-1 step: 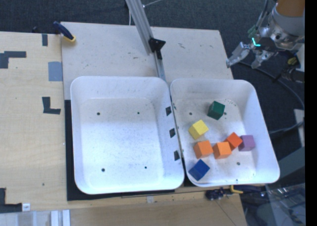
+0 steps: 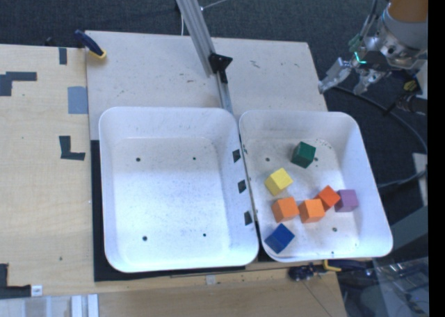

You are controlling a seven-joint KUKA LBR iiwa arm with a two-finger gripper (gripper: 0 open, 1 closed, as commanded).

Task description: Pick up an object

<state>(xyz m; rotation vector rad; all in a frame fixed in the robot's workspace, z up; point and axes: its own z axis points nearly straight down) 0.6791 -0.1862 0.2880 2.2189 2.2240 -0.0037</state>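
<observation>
1. Claw [image 2: 350,72]: it hangs beyond the desk's [image 2: 278,72] right edge, above and outside the far right corner of the right bin [image 2: 365,169]. Its fingers look spread, with nothing between them; I judge it released.

2. Arm [image 2: 407,3]: the orange band is in view at the top right, well clear of both bins.

3. Candidates, all in the right bin:
   - green cube [image 2: 303,154], toward the far side, apart from the rest;
   - yellow cube [image 2: 278,181], mid-bin, near the divider side;
   - two orange cubes [image 2: 285,208] [image 2: 312,210], side by side and close;
   - red-orange cube [image 2: 328,197], touching or nearly touching the purple cube [image 2: 347,200];
   - blue cube [image 2: 279,238], at the near left corner, close to the wall.

4. Left bin [image 2: 167,190]: nothing in it bears on this task.

5. Step in hand, as judged: approach not yet begun; no cube selected by position.

6. Recommendation: take the green cube. It is nearest the claw and has free floor on all sides, so both fingers can descend without striking a neighbour.

7. Method: centre over the cube, align the fingers with two flat faces, descend vertically, close, lift straight.

8. Risks: the cluster at the near right invites a double pick or a nudge; the blue cube leaves little finger room beside the wall.
</observation>
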